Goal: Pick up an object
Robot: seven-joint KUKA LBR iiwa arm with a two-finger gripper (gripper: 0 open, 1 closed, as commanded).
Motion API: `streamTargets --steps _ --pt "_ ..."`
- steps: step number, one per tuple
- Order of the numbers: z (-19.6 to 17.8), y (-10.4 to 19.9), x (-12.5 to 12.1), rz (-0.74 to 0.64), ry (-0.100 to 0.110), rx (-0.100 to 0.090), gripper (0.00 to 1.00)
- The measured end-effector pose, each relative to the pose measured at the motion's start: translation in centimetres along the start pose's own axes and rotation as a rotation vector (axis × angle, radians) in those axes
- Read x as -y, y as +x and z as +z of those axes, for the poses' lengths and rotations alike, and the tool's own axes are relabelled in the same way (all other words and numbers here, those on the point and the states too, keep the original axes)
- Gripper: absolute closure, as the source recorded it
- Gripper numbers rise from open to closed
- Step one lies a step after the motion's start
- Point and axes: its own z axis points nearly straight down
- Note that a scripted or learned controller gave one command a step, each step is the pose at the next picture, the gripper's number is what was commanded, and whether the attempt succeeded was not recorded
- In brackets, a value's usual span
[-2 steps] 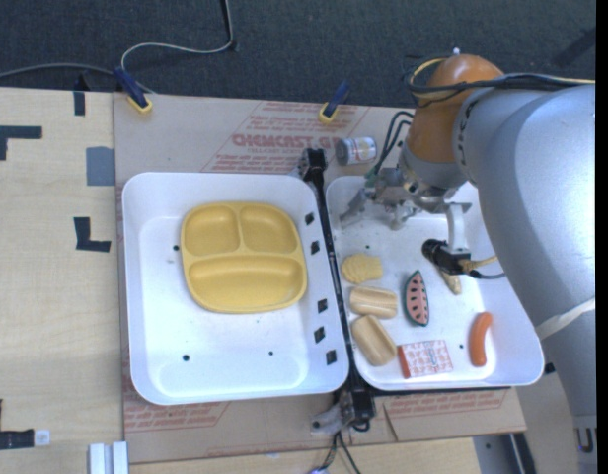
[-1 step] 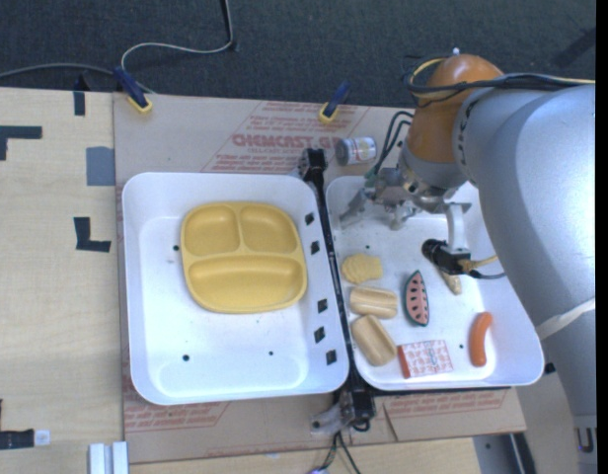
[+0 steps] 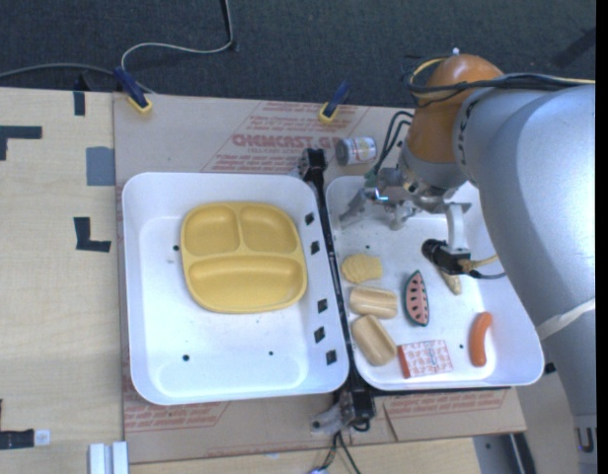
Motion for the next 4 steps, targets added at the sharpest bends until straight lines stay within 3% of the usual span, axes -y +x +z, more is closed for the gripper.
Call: streamTargets --steps 4 --pt "0.0 -0.02 0.0 0.0 0.0 -0.001 0.0"
